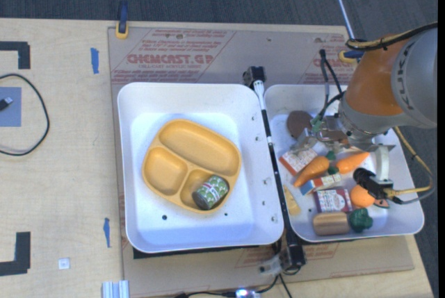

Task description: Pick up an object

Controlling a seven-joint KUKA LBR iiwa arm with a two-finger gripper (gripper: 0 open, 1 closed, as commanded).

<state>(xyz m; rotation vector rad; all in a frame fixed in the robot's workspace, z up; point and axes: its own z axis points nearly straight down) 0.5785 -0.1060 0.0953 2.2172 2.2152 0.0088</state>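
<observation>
The right bin point(410, 220) holds a heap of toy foods. Among them are a carrot point(313, 169), a second orange piece point(351, 161), a red and white packet point(297, 160), a brown disc point(299, 123), a maroon box point(332, 201), a brown bun point(330, 224) and a green broccoli point(359, 220). My gripper point(321, 135) hangs low over the bin's upper middle, just above the packet and the carrot and to the right of the brown disc. The wrist hides what lies under it. Nothing shows held.
The left bin point(139, 109) carries a yellow divided plate point(198, 140) with a green can point(210, 192) lying in its lower right compartment. A black bar point(268, 144) runs between the bins. Cables cross the right bin's far and right sides.
</observation>
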